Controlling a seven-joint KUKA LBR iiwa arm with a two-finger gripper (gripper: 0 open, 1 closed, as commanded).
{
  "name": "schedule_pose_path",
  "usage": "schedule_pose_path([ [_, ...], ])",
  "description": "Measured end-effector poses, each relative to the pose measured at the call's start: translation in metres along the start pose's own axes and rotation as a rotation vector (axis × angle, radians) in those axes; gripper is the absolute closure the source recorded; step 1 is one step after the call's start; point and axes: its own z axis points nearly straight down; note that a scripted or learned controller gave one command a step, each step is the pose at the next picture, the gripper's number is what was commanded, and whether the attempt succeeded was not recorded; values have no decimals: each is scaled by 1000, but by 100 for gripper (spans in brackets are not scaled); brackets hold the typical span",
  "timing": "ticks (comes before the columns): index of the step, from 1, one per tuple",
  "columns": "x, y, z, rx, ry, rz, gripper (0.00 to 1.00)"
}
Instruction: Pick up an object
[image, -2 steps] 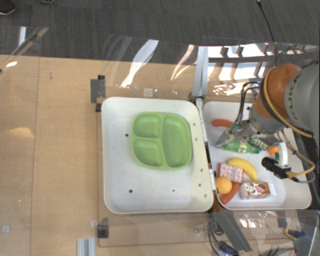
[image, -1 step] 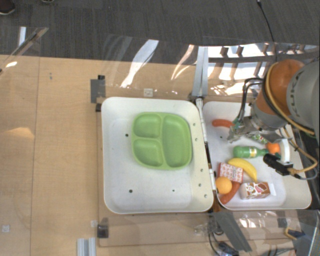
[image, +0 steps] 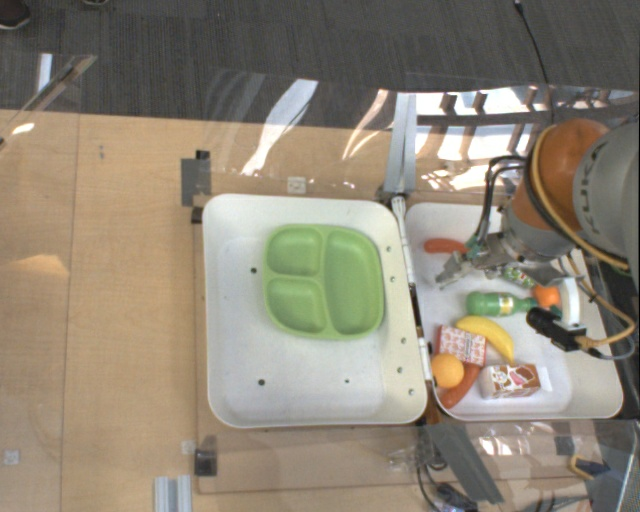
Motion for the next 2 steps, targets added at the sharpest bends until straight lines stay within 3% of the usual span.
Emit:
schedule_pose_path([
  [1,-23,-53,11,8,4,-103,0],
  [2,-71,9,16,20,11,-174,0],
])
